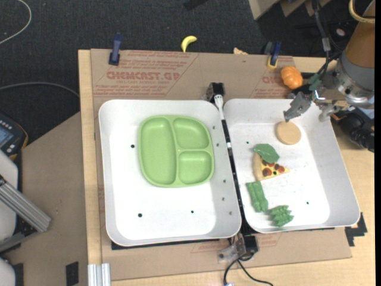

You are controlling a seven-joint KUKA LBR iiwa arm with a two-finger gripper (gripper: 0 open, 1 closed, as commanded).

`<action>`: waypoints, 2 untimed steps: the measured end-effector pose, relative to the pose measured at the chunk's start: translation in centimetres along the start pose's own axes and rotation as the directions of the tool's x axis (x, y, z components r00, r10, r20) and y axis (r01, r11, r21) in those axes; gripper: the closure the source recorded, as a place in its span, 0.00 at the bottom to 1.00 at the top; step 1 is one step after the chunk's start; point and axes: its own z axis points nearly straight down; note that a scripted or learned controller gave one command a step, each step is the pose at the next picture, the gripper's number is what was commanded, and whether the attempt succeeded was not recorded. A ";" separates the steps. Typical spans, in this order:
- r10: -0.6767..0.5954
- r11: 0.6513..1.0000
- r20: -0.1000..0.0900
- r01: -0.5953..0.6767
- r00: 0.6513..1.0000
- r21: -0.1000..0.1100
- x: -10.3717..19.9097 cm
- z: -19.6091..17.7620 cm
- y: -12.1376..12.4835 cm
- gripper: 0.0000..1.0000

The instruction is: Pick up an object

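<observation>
Overhead view of the bench with two white bins side by side. The right bin [333, 177] carries the loose objects: a tan round cookie [289, 133] near its far edge, a pizza slice [269, 170] with a green leaf piece [266, 153] overlapping its upper end, and two green toy vegetables [258, 196] [281, 215] toward the near rim. The left bin [119, 207] holds a green divided plate [176, 151], lying flat with three compartments.

The gripper [309, 103] hangs over the far right corner of the right bin, at the end of the grey arm [357, 70]. The cookie is the nearest object to it, lying just below and left of one finger [296, 108] in this view; whether that finger touches the cookie cannot be judged from the slanted angle. The two fingers appear spread apart, with nothing visible between them.

An orange ball [290, 76] rests on the cardboard [155, 76] beyond the right bin.
</observation>
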 end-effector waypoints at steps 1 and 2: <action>0.003 1.000 -0.003 -0.003 1.000 0.015 -2.2 13.2 -1.4 0.00; -0.002 1.000 -0.003 0.002 1.000 0.000 0.9 17.7 0.6 0.00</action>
